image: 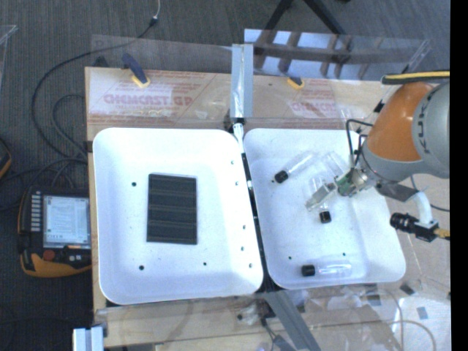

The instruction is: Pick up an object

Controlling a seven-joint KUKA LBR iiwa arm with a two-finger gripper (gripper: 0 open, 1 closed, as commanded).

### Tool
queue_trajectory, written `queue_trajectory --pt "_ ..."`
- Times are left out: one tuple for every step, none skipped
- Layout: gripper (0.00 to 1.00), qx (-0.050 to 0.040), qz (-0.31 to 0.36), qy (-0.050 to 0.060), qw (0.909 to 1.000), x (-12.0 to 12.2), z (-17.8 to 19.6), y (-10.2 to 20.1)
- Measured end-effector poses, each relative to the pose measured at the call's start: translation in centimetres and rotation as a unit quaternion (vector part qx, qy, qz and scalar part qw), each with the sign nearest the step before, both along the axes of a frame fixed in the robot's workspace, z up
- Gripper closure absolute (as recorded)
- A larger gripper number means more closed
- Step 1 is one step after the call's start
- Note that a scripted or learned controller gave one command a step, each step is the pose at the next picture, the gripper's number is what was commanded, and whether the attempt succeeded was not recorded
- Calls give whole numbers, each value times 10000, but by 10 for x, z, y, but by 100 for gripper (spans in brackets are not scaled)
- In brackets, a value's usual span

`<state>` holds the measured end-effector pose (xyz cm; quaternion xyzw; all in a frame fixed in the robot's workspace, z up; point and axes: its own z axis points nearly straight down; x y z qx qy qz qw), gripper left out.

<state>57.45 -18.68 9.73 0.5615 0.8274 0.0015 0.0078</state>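
A black ridged rectangular pad (pixel 172 208) lies flat in the middle of the left bin (pixel 117 269). In the right bin (pixel 380 258), a clear tube with a black cap (pixel 291 170) lies at the upper middle. Another clear capped tube (pixel 327 270) rests near the front wall. A small black piece (pixel 325 216) sits alone at the centre. My gripper (pixel 322 194) reaches in from the right and hangs low over the right bin's middle, just above that black piece and beside some clear plastic (pixel 333 165). Nothing can be made out in its grasp.
The arm's orange band (pixel 398 134) and grey wrist cover the right bin's right rim. A metal divider post (pixel 240 86) stands at the back between the bins. A handheld pendant (pixel 58 229) lies on the floor to the left.
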Motion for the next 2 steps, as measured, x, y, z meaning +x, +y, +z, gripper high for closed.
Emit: queue_trajectory --pt "0 -23 40 -8 10000 -12 -7 11" --pt "0 -23 41 -7 10000 -12 -7 11"
